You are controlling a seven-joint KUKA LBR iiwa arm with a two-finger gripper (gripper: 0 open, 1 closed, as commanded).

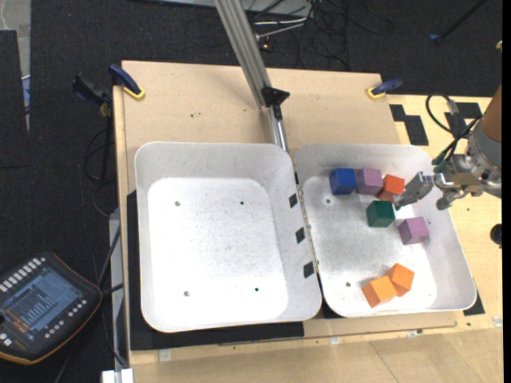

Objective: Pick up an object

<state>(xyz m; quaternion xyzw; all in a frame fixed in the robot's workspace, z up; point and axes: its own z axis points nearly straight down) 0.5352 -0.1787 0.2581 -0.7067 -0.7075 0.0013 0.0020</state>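
In the right bin (pixel 447 238), a green block (pixel 381 213) is sitting just left of and slightly below the gripper (pixel 425 188), with an orange block (pixel 393 185) close above it. The gripper is hanging at the bin's upper right; I cannot tell whether it is parted or closed.

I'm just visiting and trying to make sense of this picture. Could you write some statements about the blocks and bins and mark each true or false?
1. All the blocks lie in the right bin. True.
2. The blue block touches a purple block. True.
3. The green block lies in the left bin. False: it lies in the right bin.
4. Two orange blocks sit together near the right bin's front edge. True.
5. There are three blue blocks. False: just one.
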